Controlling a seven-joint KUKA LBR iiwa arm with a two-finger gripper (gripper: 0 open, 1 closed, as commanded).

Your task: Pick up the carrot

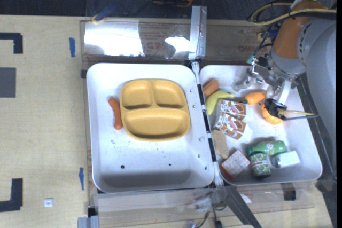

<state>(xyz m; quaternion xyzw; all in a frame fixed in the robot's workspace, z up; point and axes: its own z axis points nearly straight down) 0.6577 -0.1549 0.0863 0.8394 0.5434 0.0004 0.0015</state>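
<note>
An orange tapered piece that looks like the carrot lies in the right bin, near its far middle. My gripper hangs right over it, at the bin's far right, with the grey arm and its orange band coming in from the upper right. The carrot's right end runs under the gripper's metal parts. Just right of it lies another orange piece with a black part over it and a thin yellow stem. Nothing is visibly lifted.
In the right bin also lie a brown sausage, a yellow banana, a printed carton, green bottles and small boxes. The left bin holds a yellow divided plate and an orange-red stick beside it.
</note>
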